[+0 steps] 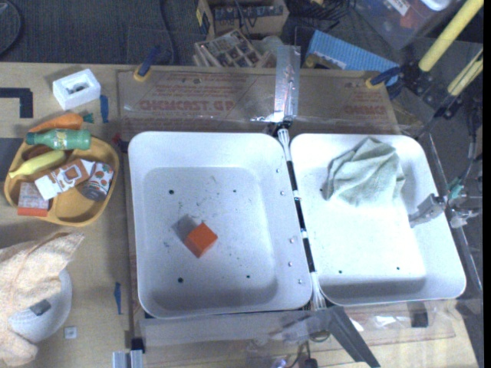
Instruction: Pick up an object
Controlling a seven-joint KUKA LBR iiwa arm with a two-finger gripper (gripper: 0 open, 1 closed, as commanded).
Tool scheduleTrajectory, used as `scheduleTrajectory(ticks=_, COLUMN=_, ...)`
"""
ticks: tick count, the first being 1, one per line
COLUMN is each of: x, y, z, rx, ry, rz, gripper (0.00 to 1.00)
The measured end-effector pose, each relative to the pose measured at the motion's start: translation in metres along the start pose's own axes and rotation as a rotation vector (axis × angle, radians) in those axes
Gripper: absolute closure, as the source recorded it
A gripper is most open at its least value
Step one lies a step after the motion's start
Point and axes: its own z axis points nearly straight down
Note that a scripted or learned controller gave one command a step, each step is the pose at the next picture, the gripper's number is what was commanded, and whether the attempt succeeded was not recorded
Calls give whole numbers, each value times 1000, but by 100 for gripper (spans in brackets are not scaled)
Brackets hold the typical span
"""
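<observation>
1. Beige cloth, crumpled, at the near left corner of the bench; a white rounded object lies against it.
2. Left bin, white and shallow. It holds an orange block, resting on the floor of the bin a little nearer and left of centre, one corner turned toward the viewer, with a grey shadow just beside it. Small dark specks are scattered over the floor.
3. Right bin, white, touching the left bin along their shared rims. Its near half is bare.
4. Gripper, grey, faint and blurred, at the right rim of the right bin and low over it. Whether it is open or closed is not legible. Nothing is seen held. The orange block lies well apart from it, in the other bin, with both inner rims between.
5. Grey-green cloth, rumpled, in the far half of the right bin, near the gripper and to its left.
6. Yellow bowl, left of the bins, holding a banana, a green bottle and small packets.
7. White box, beyond the bowl.
8. Cardboard sheet, flat behind both bins.
9. Yellow bars, slanted, far right.
</observation>
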Motion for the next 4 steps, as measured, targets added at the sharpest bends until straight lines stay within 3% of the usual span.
scheduleTrajectory(ticks=1, x=56, y=91, z=10, rx=-4, ry=-3, rz=233, gripper=0)
scheduleTrajectory(ticks=2, x=71, y=133, z=118, rx=-3, ry=-2, rz=190, gripper=0)
scheduleTrajectory(ticks=3, x=92, y=179, z=126, rx=-10, ry=-8, rz=-41, gripper=0)
scheduleTrajectory(ticks=4, x=111, y=179, z=125, rx=-8, ry=-7, rz=-105, gripper=0)
